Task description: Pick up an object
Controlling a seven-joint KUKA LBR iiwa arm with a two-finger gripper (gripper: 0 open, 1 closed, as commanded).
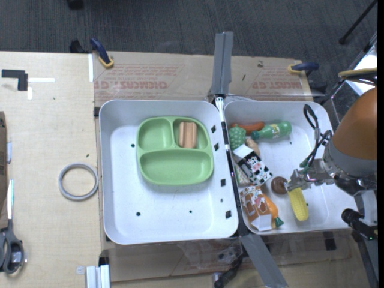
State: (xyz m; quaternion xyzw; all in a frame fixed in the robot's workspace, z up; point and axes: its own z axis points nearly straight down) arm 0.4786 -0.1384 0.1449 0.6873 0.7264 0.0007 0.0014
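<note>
The right bin (318, 218) holds several toys: a yellow corn cob (298, 205), a brown round piece (278, 185), a black-and-white patterned box (254, 164), an orange and white packet (259, 206), a green bottle (273, 130), a red-orange carrot (248, 126) and a green leafy piece (237, 138). My gripper (301, 182) hangs low over the right bin, just above the top end of the corn cob and right of the brown piece. It touches or nearly touches the corn; I cannot tell which.
The left bin (120, 215) carries a green divided plate (175, 161) with a tan bread piece (188, 134) in its upper right section. A tape ring (78, 180) and scissors (11, 249) lie on the bench at left. Clamps (102, 52) sit at the back.
</note>
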